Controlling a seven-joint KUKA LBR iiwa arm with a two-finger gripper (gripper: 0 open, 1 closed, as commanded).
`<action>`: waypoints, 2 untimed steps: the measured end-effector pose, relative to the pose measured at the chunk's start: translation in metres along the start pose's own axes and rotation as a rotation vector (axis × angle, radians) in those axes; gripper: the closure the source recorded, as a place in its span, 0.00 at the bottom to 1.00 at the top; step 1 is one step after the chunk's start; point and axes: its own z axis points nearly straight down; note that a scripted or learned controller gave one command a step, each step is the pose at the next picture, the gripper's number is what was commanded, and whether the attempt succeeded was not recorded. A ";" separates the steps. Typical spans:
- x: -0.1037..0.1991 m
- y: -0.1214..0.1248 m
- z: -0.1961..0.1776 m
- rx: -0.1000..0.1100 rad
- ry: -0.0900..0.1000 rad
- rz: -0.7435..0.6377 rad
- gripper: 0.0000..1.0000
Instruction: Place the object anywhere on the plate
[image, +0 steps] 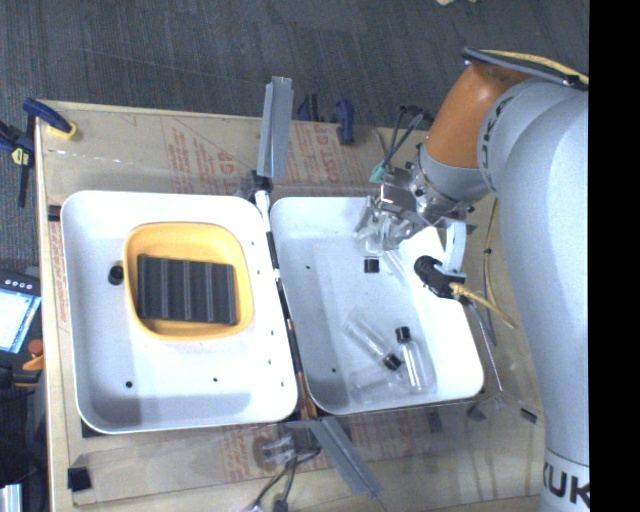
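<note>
Tabletop bins: clear vial (392, 358) lower right, light, slippery, fragile-looking; grip mid-body. Yellow plate (186, 240) left. Pincer (388, 228) state unclear.

Both white bins (170, 400) are showing smooth, slightly glossy plastic. The yellow plate (186, 240) is looking like matt plastic around a dark ribbed insert. The clear vials (390, 357) are glinting like glass or plastic. The surface (180, 140) is looking like printed cardboard.
</note>
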 end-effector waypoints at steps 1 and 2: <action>0.059 -0.028 -0.016 0.001 -0.002 -0.236 1.00; 0.142 -0.033 -0.051 -0.002 -0.003 -0.415 1.00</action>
